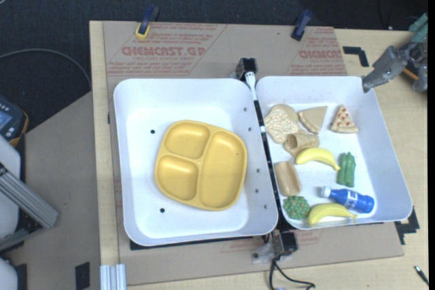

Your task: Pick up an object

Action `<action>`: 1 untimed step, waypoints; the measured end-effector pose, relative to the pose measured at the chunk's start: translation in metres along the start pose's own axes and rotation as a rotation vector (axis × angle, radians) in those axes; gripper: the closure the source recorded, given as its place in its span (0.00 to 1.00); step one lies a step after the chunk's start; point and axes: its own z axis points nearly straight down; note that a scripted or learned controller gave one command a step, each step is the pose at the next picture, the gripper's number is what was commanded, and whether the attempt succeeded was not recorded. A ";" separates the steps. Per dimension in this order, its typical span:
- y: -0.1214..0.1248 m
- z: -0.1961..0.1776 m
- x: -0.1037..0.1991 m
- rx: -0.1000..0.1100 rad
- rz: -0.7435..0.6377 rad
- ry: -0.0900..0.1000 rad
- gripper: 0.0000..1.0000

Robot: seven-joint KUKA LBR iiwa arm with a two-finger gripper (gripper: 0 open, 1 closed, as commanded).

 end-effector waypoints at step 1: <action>-0.004 0.101 0.063 0.030 -0.004 0.004 0.00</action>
